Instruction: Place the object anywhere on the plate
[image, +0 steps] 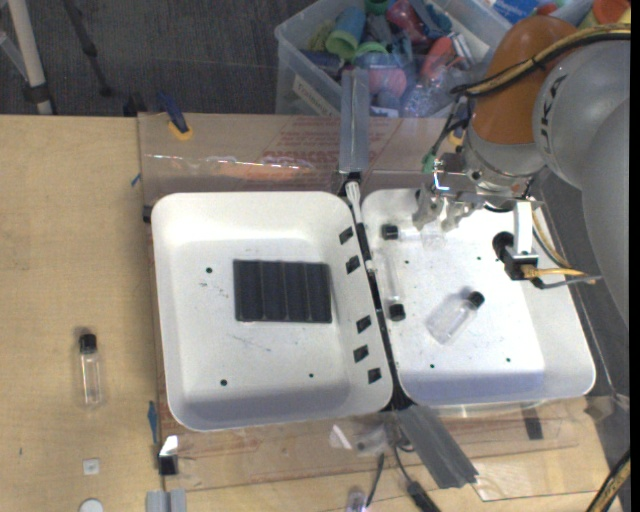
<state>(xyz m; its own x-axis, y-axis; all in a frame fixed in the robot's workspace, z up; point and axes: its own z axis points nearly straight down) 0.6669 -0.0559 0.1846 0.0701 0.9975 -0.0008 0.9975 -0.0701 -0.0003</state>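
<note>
A small clear vial with a black cap (455, 314) lies on its side on the floor of the right bin (520, 375), cap pointing to the upper right. The plate (283, 291), a dark ribbed rectangle, lies flat in the middle of the left bin (200, 225). My gripper (441, 213) hangs over the far part of the right bin, well behind the vial and apart from it. It is open, with nothing between its metal fingers (426, 213).
A second clear vial (90, 367) lies on the wooden bench left of the bins. A black clip strip (362, 300) runs along the divide between the bins. A tub of coloured items (400, 50) stands behind. A black cable (515, 255) hangs from the arm.
</note>
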